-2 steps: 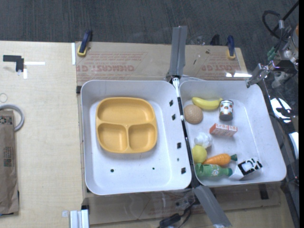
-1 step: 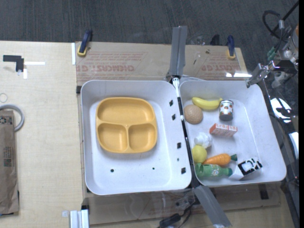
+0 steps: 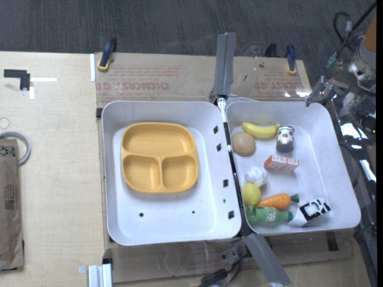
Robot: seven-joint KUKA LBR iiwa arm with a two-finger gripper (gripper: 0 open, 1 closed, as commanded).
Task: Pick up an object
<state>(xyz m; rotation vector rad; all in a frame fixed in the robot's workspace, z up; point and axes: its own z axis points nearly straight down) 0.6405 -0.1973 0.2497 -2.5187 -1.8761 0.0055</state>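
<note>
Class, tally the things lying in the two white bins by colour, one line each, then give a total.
Yellow: 3, divided plate, banana, lemon
Orange/red: 2, carrot, small carton
Green: 1, bottle
Brown: 1, round ball
White: 1, garlic-like bulb
Other: 2, can, black-white block
Total: 10

Two shallow white bins are borne side by side on the bench (image 3: 48,160): the left bin (image 3: 116,220) and the right bin (image 3: 335,178), their inner rims touching. A brown paper bag (image 3: 11,208) is laid flat near the bench's left edge.
</note>
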